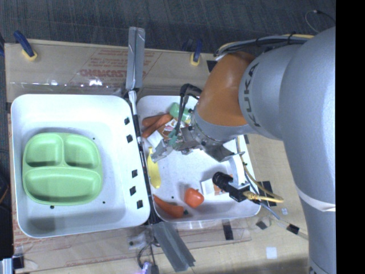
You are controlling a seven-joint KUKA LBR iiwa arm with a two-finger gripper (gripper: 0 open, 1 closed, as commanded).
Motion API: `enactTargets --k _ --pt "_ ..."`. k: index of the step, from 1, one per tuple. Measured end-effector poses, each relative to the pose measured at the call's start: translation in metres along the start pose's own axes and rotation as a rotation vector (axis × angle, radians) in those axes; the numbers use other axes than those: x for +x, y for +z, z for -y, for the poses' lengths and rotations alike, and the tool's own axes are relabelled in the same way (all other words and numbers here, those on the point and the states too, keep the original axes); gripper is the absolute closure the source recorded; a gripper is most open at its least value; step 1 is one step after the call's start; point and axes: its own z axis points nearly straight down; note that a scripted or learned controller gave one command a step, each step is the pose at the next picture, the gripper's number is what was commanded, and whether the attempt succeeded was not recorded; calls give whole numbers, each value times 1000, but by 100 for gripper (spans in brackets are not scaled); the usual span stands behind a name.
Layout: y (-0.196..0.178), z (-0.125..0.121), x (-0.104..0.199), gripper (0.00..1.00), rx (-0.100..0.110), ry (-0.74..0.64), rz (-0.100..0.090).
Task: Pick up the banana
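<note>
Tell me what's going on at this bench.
The arm is reaching in over the right bin. Its gripper is low near the bin's left wall, just above the banana. The banana lies on the bin floor along that wall and is not yet lifted. A carrot and a tomato lie in the same bin. The left bin holds a green plate.

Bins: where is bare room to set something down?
Left bin: bare floor between the green plate and the middle divider. Right bin is crowded: banana, carrot, tomato, box and gripper; one small bare patch between banana and box.
</note>
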Motion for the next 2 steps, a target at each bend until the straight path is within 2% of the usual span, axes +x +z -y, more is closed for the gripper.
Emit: enactTargets --k 1,2 --pt "0 -6 115 0 0 277 0" --pt "48 27 25 0 -6 212 -24"
